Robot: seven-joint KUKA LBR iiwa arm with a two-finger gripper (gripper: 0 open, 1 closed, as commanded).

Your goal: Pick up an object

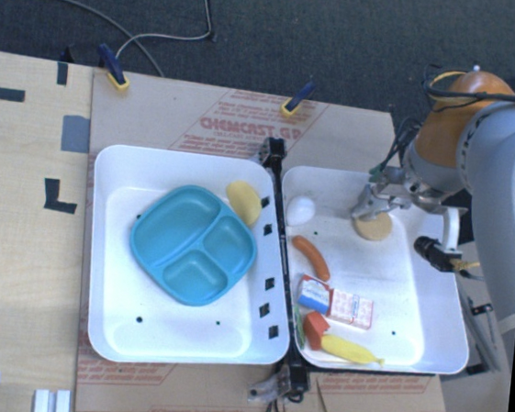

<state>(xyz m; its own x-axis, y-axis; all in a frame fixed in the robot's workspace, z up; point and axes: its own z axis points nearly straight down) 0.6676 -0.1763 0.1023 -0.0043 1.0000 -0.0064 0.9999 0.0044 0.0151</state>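
Note:
My gripper (372, 207) reaches down into the far part of the right bin (427, 335), right over a tan round bun-like piece (374, 228) and touching or nearly touching its top. Nearby in the same bin lie a white egg-like ball (300, 211), an orange hot dog (312, 257), a small blue-and-red box (314, 295), a pink-and-white packet (352, 309), a red piece (316, 326) and a yellow banana (350, 350). The left bin (111, 230) holds a blue divided plate (194, 244) and a yellow lemon-like piece (244, 202).
The two bins sit on a cardboard sheet (239, 124) held by blue-and-yellow clamps (114, 66). The grey arm with its orange band (462, 113) fills the upper right. A black divider strip (274, 249) runs between the bins.

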